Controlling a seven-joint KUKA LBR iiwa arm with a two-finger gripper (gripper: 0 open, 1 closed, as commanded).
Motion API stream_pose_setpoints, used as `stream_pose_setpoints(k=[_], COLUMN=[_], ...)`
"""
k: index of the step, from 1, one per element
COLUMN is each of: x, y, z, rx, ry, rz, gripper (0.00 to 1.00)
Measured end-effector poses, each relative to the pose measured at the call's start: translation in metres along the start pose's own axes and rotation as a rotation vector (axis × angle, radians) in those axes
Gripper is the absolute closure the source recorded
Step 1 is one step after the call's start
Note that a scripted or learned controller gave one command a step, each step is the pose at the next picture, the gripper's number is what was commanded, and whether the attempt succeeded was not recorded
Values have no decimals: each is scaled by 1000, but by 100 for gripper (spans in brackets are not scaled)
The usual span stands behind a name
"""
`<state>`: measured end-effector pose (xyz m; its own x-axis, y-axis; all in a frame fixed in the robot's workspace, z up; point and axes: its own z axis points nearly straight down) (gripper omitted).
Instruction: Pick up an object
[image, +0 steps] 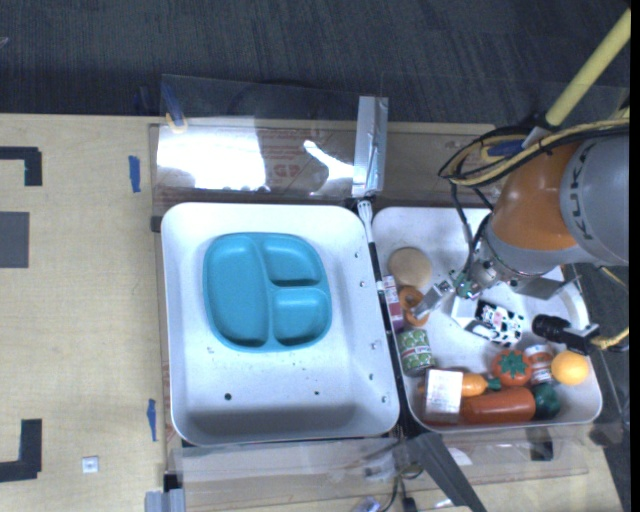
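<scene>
Two white bins sit on the desk (70, 330). The left bin (190, 390) holds one blue divided tray (267, 290). The right bin (585, 400) holds roughly ten small toys beside that tray, including a red sausage (497, 405) and an orange fruit (570, 369). The jaws (470, 285) hang over them; their state cannot be told.

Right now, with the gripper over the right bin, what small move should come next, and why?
Probably lower the gripper straight down. It sits above bare bin floor among the toys, with the black-and-white toy just beside it, and nothing shows between its fingers, so a small nudge toward that toy may help.
</scene>
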<state>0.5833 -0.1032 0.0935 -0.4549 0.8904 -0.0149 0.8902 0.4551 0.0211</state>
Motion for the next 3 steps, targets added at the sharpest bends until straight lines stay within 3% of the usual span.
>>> stream_pose_setpoints(k=[1,2,3], x=[-45,-46,-56], y=[-69,-68,19], z=[3,-9,-104], rx=[14,10,17], ry=[4,1,7], rz=[387,385,433], gripper=[0,100,100])
